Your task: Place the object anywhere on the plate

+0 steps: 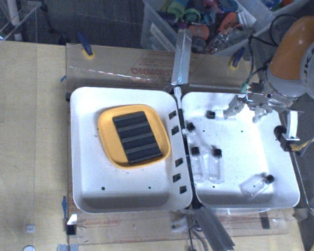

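Note:
A yellow square plate (pixel 107 141) lies in the left bin (pixel 82 181). On the plate rests a black ridged block (pixel 135 137), lying flat and slightly turned. My gripper (pixel 247 111) hangs over the back of the right bin (pixel 279 201), far from the plate. Its two fingers (pixel 234 107) stand apart with nothing between them, so it is open. Several small clear bottles with black caps lie in the right bin: two side by side (pixel 206 163) near the divider, and one (pixel 256 184) at the front right.
A divider with black clips (pixel 176 144) separates the two bins. Behind them stands a clear tub of colourful toys (pixel 206 16). Two more black caps (pixel 210 114) lie at the back of the right bin, just left of the gripper.

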